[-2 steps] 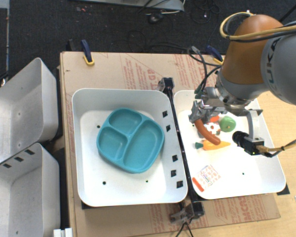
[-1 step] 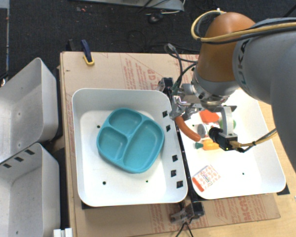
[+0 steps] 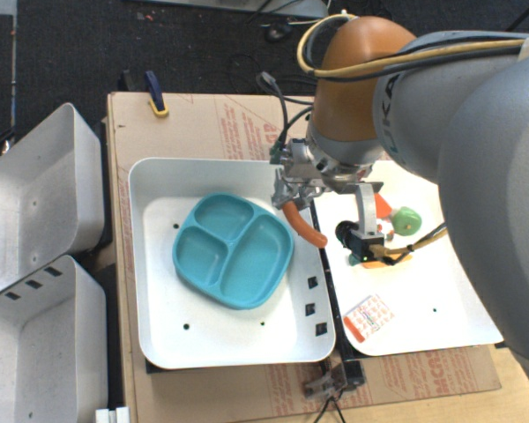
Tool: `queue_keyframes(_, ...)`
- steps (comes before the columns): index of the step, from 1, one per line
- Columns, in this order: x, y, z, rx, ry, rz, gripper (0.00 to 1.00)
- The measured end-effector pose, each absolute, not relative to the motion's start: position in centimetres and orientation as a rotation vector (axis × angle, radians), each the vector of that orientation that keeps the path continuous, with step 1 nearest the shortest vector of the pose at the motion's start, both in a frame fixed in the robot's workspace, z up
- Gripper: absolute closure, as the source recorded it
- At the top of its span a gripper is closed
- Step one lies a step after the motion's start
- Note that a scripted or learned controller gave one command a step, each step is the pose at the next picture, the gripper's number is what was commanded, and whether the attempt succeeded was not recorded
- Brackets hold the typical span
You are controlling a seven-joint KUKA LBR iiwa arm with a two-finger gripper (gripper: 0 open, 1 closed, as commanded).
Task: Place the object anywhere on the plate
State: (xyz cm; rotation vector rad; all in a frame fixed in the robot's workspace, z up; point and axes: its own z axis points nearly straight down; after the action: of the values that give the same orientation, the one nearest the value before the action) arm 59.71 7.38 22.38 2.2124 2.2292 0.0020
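Faint red printing (image 3: 247, 133) runs across the brown cardboard sheet (image 3: 203, 122) under the white bins, its letters too small to make out. A small white card (image 3: 368, 316) with red markings lies in the right-hand white bin (image 3: 441, 324), also illegible.

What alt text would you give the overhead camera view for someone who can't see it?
The gripper holds an orange sausage-shaped object just above the right edge of a teal divided plate in the left white bin. Small items lie in the right bin.
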Motion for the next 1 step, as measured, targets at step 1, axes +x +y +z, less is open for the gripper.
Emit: queue_keyframes(1, 61.07, 12.50, 23.05, 2.213, 2.228, 0.005, 1.00)
